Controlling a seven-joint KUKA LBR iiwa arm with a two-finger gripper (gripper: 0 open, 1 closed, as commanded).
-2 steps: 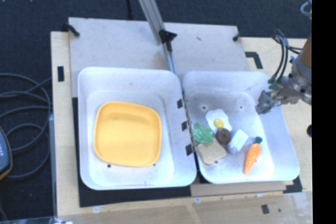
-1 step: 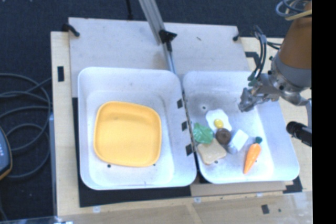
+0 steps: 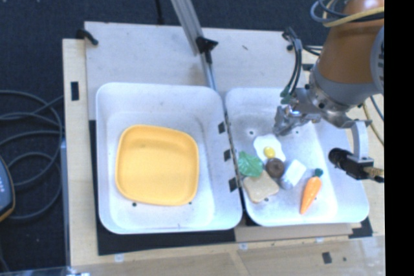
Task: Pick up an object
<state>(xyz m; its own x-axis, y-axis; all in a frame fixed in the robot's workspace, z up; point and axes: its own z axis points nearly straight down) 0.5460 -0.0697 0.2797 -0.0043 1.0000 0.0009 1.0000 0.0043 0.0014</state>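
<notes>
The right bin [image 3: 336, 210] holds a cluster of toy food: a fried egg [image 3: 268, 148], a green leafy piece [image 3: 250, 165], a slice of toast [image 3: 261, 189], a dark brown round piece [image 3: 275, 167], a white block [image 3: 294, 172] and an orange carrot [image 3: 310, 194]. My gripper [image 3: 286, 121] hangs over the upper middle of this bin, just above and right of the fried egg. Nothing shows between its fingers.
The left bin [image 3: 107, 106] holds a yellow square plate [image 3: 157, 164]. A slanted metal pole [image 3: 184, 6] rises behind the bins. The arm's orange and grey body [image 3: 349, 61] covers the right bin's upper right corner. Cables lie at the far left.
</notes>
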